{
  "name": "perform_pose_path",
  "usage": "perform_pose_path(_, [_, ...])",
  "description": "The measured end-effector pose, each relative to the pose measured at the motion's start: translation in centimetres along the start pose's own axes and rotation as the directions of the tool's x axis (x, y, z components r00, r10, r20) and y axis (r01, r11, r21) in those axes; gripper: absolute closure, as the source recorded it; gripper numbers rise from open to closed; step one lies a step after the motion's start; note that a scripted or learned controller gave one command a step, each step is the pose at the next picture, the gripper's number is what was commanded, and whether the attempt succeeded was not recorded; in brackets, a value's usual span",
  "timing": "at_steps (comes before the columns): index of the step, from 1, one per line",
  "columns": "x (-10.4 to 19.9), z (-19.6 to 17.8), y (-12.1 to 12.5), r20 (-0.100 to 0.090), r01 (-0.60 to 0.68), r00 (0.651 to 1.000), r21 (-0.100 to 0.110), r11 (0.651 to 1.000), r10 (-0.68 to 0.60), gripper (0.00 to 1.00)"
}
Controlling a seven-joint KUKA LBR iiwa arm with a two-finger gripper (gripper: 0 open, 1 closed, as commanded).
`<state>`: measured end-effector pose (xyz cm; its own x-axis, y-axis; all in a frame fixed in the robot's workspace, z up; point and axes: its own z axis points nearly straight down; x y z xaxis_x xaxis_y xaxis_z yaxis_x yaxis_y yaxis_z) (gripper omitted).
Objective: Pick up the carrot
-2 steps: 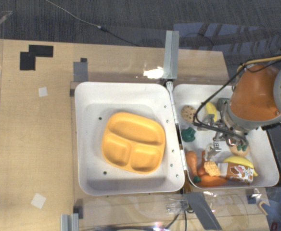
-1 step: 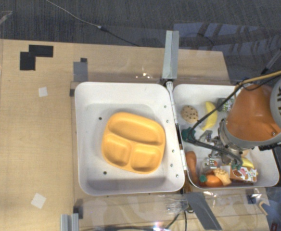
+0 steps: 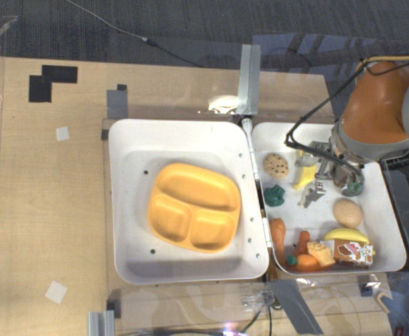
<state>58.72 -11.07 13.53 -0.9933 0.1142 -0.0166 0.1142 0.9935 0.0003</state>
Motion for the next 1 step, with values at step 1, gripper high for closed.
perform_pose_path(1, [6.35,4.44,-0.25,0.0,0.007,1.0,0.0,1.0,-0.007,0.0])
